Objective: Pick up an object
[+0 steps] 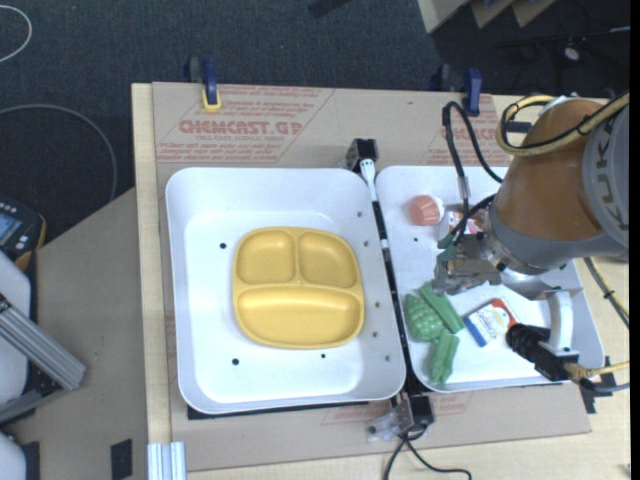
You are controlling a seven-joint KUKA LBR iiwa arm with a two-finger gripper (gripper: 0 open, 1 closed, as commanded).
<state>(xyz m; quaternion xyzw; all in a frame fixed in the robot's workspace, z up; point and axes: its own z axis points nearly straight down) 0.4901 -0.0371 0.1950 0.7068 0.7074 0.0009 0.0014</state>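
Grey gripper (462,268) low in right bin (400,193), just above the green toys (432,328); whether it grips anything cannot be told. Green toys: knobbly, leafy-looking, lying at bin's near left. Pink ball (424,208) at far side, small white-red-blue packet (489,322) right of the green. Left bin (190,298) holds a yellow divided tray (297,286), centred.

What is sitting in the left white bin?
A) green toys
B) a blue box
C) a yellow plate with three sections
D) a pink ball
C: the yellow plate lies in the left bin; the green toys are in the right bin.
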